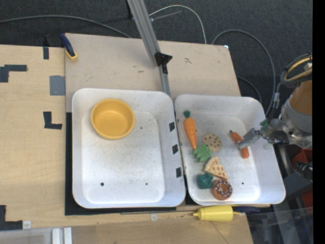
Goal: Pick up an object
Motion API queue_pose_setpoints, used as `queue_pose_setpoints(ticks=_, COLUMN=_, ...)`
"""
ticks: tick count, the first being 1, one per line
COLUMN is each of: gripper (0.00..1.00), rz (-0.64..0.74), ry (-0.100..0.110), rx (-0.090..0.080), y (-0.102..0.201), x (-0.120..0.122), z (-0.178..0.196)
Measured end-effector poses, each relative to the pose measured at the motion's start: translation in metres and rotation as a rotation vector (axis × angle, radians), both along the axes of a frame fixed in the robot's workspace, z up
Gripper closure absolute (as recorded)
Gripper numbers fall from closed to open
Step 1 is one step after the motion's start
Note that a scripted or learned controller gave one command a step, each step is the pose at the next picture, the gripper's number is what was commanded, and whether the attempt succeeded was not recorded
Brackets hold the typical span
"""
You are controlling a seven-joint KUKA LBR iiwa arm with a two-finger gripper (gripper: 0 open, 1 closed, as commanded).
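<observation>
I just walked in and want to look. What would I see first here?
Most likely the yellow bowl, sitting alone in the left bin. Next, the heap of toy food in the right bin: a long carrot, a cookie, a pizza slice and a donut. The robot's hand reaches in from the right, right by a small carrot.

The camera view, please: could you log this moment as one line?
pincer over right white bin | at small orange-red piece | grasp unconfirmed
</observation>
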State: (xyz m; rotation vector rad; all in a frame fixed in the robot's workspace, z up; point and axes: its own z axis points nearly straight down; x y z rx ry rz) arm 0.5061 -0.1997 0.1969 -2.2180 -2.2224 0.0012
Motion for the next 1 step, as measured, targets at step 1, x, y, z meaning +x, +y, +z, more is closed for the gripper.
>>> queue_pose_setpoints(ticks=1, gripper=0.00, rz=0.000, ry=0.000, rx=0.000, y=-0.0001, x=0.0000, z=0.0000)
